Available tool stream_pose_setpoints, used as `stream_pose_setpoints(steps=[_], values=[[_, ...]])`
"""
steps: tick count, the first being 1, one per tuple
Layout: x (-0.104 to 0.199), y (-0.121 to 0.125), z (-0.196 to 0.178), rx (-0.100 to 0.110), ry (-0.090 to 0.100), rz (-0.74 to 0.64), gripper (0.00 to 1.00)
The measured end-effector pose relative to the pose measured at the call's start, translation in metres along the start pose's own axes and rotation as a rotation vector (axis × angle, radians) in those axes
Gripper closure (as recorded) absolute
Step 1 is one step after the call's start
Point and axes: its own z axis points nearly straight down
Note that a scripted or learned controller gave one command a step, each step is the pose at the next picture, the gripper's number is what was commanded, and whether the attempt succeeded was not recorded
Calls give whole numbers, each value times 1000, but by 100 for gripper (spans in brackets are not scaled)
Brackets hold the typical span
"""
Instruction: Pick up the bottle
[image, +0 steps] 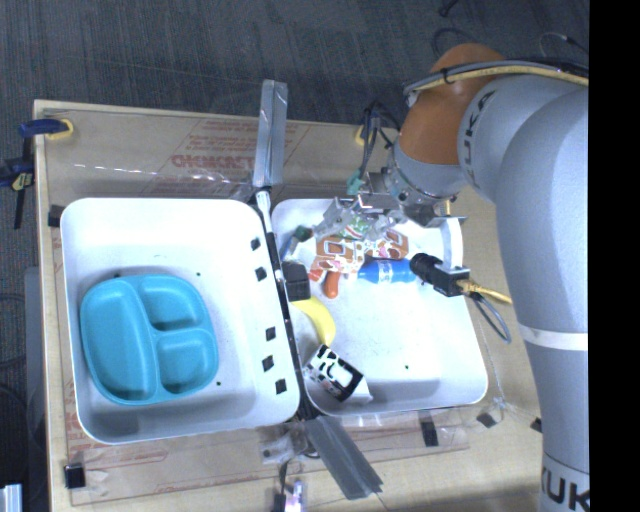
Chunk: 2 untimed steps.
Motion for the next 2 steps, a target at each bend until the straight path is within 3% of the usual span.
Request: stream_pose_setpoints(steps=[1,2], values=[[-51,-24,3,2,-1,22,0],[-67,-16,-71,-5,-3,-290,0]])
